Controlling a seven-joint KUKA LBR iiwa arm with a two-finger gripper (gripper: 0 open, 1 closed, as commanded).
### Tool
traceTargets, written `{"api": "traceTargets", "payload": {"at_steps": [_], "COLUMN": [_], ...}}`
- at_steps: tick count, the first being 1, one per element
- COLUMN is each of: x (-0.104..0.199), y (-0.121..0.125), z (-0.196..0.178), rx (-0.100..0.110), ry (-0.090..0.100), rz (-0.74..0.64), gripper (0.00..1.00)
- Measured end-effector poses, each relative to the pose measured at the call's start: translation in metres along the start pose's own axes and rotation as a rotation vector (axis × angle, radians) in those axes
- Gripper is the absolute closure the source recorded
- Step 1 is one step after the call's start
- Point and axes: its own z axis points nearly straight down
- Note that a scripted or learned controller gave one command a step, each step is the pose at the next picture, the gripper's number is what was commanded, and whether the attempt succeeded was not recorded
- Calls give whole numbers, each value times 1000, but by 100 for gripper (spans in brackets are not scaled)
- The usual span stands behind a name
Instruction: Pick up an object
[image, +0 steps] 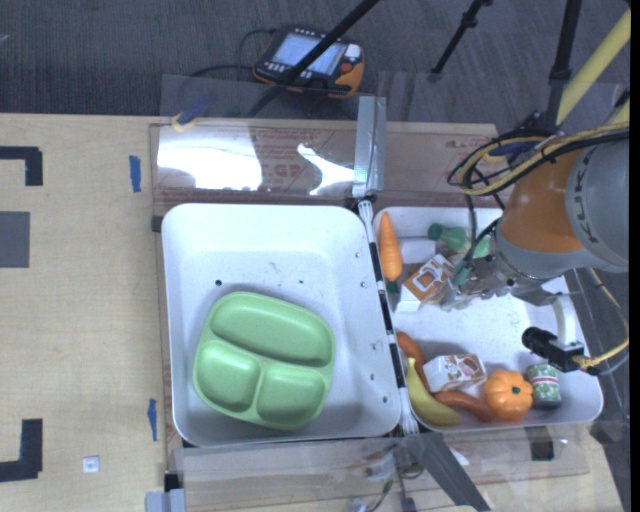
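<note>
In the right bin (500, 315) lie a carrot (389, 250), a green bottle (449, 237), an orange-and-white snack packet (429, 281), a second packet (455, 371), a banana (424, 396), a small orange pumpkin (508, 393) and a little green-and-white can (545, 385). My gripper (467, 284) hangs low in the bin's upper half, right beside the first packet's right edge and just below the bottle. The grey wrist with its orange band (540, 215) covers the bin's far right corner.
A green divided plate (263, 358) sits in the left bin (300, 235). A metal divider (368, 150) stands behind the two bins. A black cable end (546, 345) hangs over the right bin's right side. A reddish pepper (408, 347) lies near the bin's left wall.
</note>
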Motion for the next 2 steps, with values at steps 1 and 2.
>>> {"api": "traceTargets", "payload": {"at_steps": [1,2], "x": [54,129], "y": [-61,-76], "z": [-87,-87], "rx": [13,13], "ry": [7,8], "rz": [-217,-424], "gripper": [100,100]}}
